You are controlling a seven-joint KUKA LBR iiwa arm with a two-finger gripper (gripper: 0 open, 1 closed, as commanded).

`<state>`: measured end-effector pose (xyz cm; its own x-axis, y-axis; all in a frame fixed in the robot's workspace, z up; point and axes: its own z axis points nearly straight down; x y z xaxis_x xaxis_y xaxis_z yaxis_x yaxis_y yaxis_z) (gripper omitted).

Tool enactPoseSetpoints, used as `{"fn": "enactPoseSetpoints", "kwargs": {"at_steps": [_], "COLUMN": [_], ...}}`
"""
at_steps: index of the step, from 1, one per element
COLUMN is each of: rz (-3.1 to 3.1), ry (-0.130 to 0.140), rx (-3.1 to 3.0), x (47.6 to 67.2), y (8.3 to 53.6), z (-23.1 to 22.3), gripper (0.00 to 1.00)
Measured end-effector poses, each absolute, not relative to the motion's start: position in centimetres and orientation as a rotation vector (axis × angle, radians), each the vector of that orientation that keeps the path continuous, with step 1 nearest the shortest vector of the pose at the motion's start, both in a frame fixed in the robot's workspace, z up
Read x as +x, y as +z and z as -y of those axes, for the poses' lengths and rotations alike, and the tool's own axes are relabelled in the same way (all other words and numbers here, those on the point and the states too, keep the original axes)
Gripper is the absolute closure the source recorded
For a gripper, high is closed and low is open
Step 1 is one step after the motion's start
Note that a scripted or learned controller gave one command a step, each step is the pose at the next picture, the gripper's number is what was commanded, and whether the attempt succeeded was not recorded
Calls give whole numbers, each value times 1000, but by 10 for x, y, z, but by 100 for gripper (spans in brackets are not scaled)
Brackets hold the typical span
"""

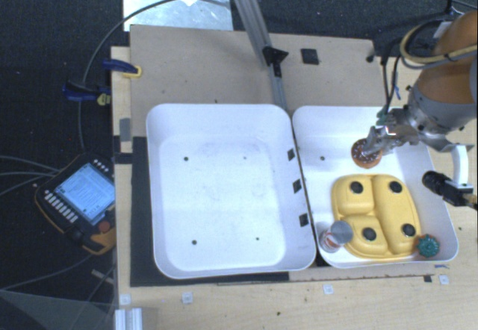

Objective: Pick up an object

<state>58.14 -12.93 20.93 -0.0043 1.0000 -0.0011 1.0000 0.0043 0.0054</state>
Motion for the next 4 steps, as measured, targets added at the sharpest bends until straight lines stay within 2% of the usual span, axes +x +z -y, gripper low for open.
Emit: {"fn": "enactPoseSetpoints", "kwargs": {"at_steps": [1, 3, 4], "rz": [-2220, -2232, -2234], "ry": [6, 1, 4], "rx": [2214, 2212, 2210], "x": [578, 561, 552], "y": [261, 233, 242], "z": [139, 40, -15], "gripper": [100, 100, 100]}}
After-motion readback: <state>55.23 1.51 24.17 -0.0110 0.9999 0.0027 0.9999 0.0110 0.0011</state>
